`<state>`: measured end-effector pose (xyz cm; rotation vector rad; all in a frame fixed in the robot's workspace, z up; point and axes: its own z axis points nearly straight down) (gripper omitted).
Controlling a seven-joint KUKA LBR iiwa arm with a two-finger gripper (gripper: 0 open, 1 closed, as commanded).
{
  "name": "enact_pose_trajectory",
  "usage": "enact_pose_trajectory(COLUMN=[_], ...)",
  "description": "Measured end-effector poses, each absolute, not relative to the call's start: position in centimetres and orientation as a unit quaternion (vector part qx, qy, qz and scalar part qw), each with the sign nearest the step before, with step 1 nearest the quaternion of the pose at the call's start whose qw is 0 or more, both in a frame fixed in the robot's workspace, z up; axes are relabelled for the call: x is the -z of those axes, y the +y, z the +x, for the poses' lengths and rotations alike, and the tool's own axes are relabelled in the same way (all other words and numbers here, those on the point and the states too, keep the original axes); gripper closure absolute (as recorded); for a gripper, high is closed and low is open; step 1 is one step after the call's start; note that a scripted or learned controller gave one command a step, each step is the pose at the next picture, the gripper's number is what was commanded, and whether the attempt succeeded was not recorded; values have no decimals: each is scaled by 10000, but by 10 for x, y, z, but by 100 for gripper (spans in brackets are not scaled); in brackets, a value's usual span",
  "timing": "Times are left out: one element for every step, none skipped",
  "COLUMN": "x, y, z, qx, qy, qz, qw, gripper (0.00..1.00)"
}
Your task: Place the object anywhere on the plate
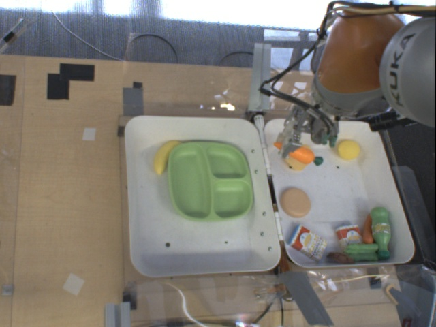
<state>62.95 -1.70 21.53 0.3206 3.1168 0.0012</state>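
Reaching in from the right over the far left corner of the right bin, grey arm with its orange band, gripper low above an orange carrot-like toy with a green tip. Cannot tell how far the fingers stand apart, nor whether the carrot is between them or merely beneath.

Lying in the left bin: a green plate with three compartments, set toward the far side, nothing on it. Touching the plate's far left rim, a yellow banana, part tucked under the edge.

Scattered in the right bin: a yellow ball near the far right edge, a round tan cookie close to the left wall, about midway. Crowded along the near edge: a small box, a small can, a green bottle in the near right corner, and a green pod-shaped piece just beside it.

Carrying both bins side by side, a bench of pale wood, walls of the bins touching at the middle.
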Motion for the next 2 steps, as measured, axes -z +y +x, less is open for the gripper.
enact_pose_trajectory(x=[-186,-186], y=[16,73], z=[598,552], qx=[-10,-10], qy=[9990,9771], qz=[446,-2127], qw=[32,37], gripper=[100,100])
